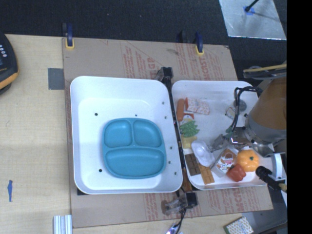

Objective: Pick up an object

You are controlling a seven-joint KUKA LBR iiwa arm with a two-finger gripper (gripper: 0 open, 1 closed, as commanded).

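The right bin [214,89] holds a jumble of small items. An orange fruit [248,160] and a red piece [236,173] lie at its near right, beside a red-and-white snack packet [224,163]. A clear white scoop [202,152], a green leafy piece [189,128], an orange sausage shape [181,109] and a printed packet [198,106] lie along the left side. A dark chocolate bar [193,165] and a tan strip [207,175] sit at the near left. My gripper [222,142] hangs low over the middle of this bin, just above the snack packet, with the arm [269,112] behind it.
The left bin [83,89] carries a blue divided plate [134,147]. Both bins rest on a cardboard sheet [122,57] clamped to the bench. A black cable [237,106] loops beside the arm. A dark device [7,62] sits at the far left edge.
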